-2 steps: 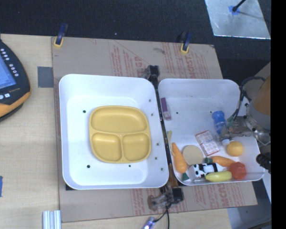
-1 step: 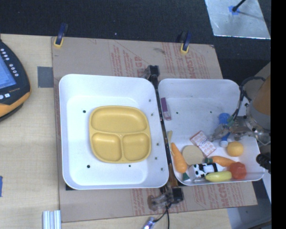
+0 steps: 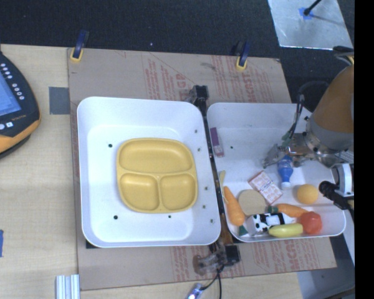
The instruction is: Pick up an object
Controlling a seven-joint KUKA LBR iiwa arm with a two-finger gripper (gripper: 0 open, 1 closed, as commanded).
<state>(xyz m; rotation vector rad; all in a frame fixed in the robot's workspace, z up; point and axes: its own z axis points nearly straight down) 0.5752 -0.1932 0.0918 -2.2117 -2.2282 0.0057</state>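
Wooden bench [image 3: 25,198] bears cardboard sheet [image 3: 143,73]; two white bins [image 3: 87,167] side by side; pendant [image 3: 3,104] left.

You get even, bright overhead light with soft focus throughout. The left bin [image 3: 87,167] glares nearly blown-out white, far across from the gripper [image 3: 291,156]. Beneath that tool, faint shadow dulls the right bin [image 3: 237,120]. The dark floor [image 3: 143,11] loses detail.

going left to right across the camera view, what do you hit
orange-edged handheld pendant → grey tape patch → left white bin with the yellow divided tray → purple marker → carrot → patterned packet → small blue-and-white bottle → yellow ball → arm
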